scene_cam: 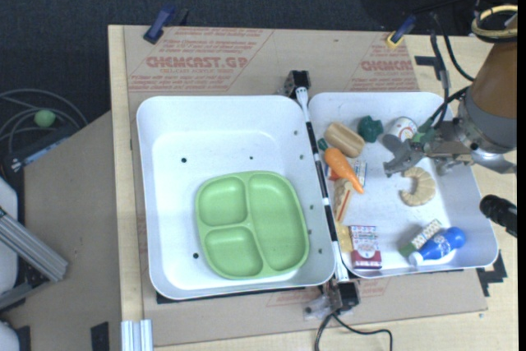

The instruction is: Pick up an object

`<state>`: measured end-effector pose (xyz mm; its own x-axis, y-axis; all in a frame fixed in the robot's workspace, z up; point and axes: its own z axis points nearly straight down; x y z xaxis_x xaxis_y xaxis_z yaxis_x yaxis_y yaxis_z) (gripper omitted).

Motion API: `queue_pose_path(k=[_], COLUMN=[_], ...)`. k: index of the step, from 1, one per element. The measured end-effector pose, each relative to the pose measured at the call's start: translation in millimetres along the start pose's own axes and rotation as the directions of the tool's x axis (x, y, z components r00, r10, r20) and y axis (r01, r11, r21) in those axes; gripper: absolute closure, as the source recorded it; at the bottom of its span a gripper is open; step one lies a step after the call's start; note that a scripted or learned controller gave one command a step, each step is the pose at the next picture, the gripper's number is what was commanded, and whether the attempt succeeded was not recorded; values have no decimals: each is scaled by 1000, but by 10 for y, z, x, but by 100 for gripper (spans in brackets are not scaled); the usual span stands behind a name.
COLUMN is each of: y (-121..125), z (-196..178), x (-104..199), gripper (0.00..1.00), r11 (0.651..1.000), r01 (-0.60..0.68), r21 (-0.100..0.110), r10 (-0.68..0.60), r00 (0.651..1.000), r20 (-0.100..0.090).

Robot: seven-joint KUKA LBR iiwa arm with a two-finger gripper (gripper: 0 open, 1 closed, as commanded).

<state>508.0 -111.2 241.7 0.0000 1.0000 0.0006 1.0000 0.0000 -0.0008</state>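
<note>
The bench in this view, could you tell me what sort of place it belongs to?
Most likely a robot lab set up for grasping trials. Two white bins sit clamped on a board, one holding a green plate, the other toy food such as a carrot, with the gripper above them.

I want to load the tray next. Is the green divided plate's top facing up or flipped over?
Facing up: the green divided plate lies flat in the left bin, its three hollow compartments showing.

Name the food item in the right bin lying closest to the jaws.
The croissant, pale and curved, just below the gripper. The bread roll and carrot lie farther left, near the bin's left wall.
</note>
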Motion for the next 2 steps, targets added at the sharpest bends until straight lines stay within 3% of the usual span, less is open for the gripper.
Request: queue_pose_path(k=[1, 2], y=[583, 651], z=[1031, 1349], x=[151, 151], gripper=[0, 0], r11=[1000, 1000], r01=[1, -1], r21=[3, -4], r10=[-1, 1], r00=[1000, 1000], r20=[-1, 2])
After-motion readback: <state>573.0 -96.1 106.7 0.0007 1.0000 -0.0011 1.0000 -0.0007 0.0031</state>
